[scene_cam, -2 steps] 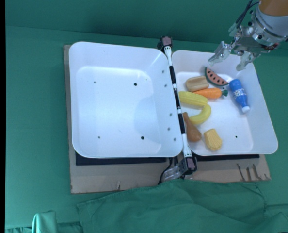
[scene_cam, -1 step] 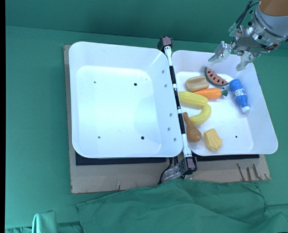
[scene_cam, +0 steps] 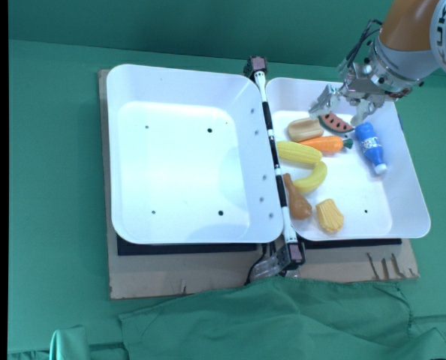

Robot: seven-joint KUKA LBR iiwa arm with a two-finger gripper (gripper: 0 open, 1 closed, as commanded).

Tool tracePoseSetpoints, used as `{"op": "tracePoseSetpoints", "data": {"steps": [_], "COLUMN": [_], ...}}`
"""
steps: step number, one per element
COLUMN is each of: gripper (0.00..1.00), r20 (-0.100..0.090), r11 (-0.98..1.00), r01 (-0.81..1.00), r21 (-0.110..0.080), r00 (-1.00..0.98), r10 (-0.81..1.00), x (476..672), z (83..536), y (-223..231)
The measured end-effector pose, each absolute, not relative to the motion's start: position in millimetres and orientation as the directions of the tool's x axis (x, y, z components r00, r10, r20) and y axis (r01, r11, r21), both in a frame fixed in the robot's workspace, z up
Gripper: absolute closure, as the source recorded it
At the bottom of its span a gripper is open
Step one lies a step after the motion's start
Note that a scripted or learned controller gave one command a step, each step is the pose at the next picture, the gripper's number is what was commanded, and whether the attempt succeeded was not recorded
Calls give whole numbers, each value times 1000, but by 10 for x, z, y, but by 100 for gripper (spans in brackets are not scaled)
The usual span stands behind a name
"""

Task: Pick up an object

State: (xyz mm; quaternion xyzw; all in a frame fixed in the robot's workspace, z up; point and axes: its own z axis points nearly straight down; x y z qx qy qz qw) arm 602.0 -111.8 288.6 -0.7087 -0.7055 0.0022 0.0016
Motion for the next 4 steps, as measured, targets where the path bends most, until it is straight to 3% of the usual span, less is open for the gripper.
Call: {"op": "tracePoseSetpoints", "data": {"steps": [1, 2, 3, 4], "gripper": [0, 0, 0, 100], "r20": [0, -7, -8, -13], "r11": [-4, -4, -3, -8], "r01": [1000, 1000, 1000, 1000], "r21": [-6, 22, 22, 26], "r00": [4, 4, 3, 9], "r10": [1000, 1000, 1000, 1000], "x": [5983, 5970, 5972, 5986], "z": [2382, 2145, 2118, 2225], "y": [-1037, -1077, -1077, -1112]}}
